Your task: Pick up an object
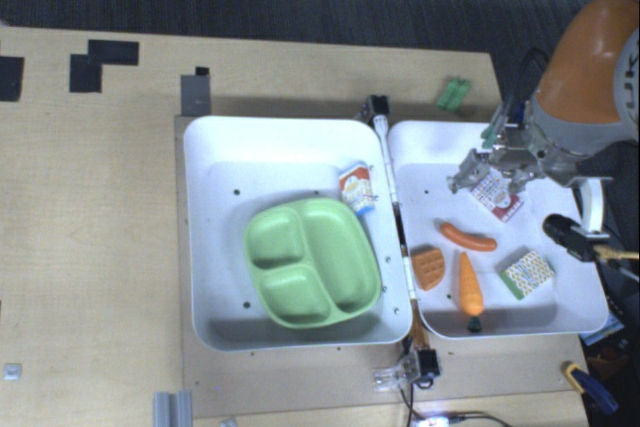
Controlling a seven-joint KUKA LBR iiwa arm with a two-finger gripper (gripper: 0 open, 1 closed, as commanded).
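Note:
My gripper hangs over the back of the right bin, directly above a red and white packet that pokes out from under it. Whether the packet is touched or gripped is hidden by the gripper body. In front of it lie an orange sausage, a carrot, a brown waffle piece and a green and white packet. The left bin holds a green divided plate and a small carton near its right wall.
A green object lies on the bench behind the right bin. The ridge between the bins runs close to the carton and the waffle. A black part of the arm sits over the right bin's right side.

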